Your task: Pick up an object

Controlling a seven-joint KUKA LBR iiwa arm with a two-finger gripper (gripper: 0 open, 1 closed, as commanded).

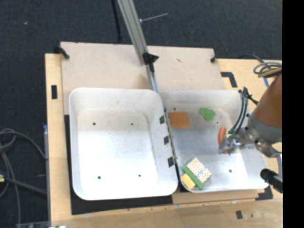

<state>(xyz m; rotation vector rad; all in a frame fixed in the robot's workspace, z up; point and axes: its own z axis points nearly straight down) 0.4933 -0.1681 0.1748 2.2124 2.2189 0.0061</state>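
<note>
While the gripper, its grip state unreadable, sits beside the orange carrot-like piece, a nudge could roll it away.

No text, label, brand, number or sign can be read anywhere here. The patterned packet at the near edge of the right bin carries a speckled or checked print that may include lettering, but it is too small and blurred to make out. The black marks on the bench are plain strips, with 0 legible characters
</note>
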